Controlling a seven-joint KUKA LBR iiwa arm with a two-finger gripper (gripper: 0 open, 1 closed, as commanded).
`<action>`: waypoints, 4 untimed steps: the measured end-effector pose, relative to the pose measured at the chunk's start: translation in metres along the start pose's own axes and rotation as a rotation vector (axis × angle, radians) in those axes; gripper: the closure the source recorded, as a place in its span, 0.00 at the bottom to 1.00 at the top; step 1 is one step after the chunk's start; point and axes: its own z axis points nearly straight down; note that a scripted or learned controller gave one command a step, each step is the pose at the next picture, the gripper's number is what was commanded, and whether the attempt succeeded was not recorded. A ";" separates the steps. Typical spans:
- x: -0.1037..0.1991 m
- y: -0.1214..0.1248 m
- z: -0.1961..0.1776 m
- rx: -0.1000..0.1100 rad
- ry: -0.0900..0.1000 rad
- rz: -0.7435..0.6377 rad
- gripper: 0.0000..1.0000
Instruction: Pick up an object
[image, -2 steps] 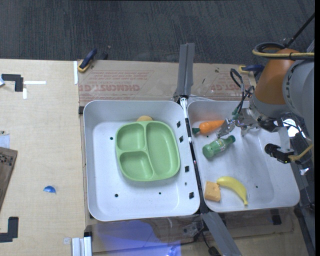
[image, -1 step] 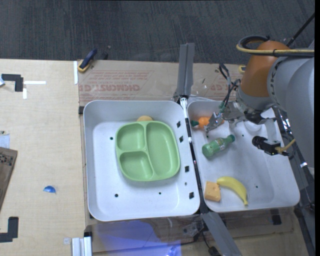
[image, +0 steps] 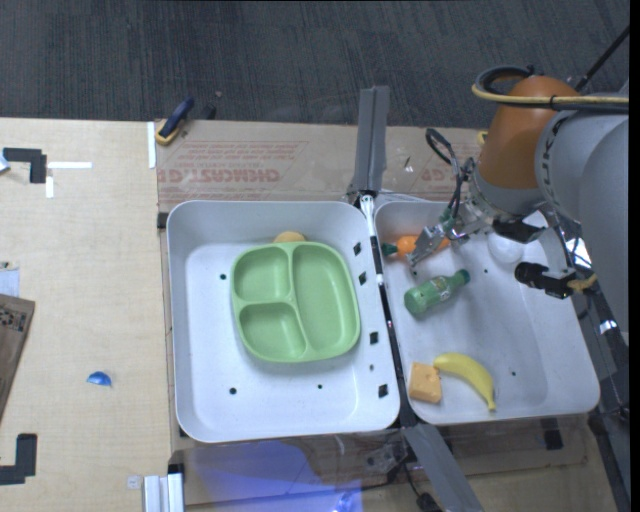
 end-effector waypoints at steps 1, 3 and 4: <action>-0.001 0.000 -0.010 0.000 -0.002 0.001 1.00; 0.114 -0.025 -0.098 0.005 0.003 0.294 1.00; 0.037 -0.085 -0.140 0.004 0.001 0.339 1.00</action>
